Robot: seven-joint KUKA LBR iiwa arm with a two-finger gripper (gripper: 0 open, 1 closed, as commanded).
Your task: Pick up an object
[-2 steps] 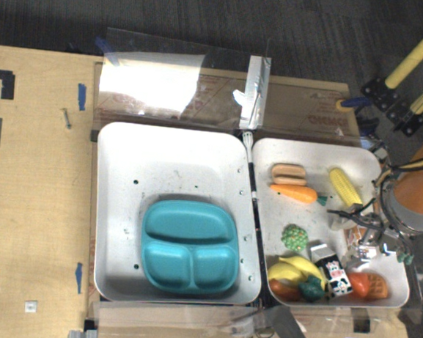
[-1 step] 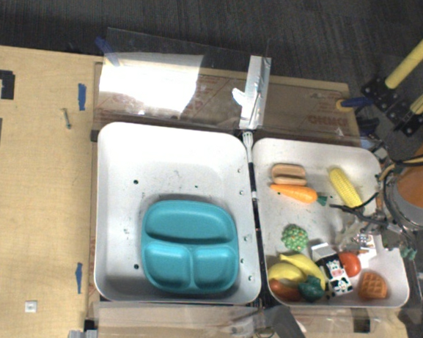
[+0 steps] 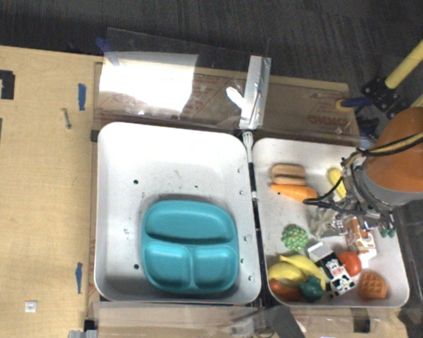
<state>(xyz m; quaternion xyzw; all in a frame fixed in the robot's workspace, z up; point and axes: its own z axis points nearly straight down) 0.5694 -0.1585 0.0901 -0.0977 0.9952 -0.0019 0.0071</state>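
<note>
The grey arm with its orange band reaches from the right over the right white bin (image 3: 401,273); its two-finger gripper (image 3: 338,215) hangs above the toy food; whether the jaws are apart cannot be told.

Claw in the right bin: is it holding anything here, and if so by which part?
It cannot be told. The claw is low in the right bin, above the toys near the carrot and broccoli, but nothing shows clearly between its tips.

No lettering, label, brand or number is legible anywhere, on the bins, the toys or the surface.
</note>
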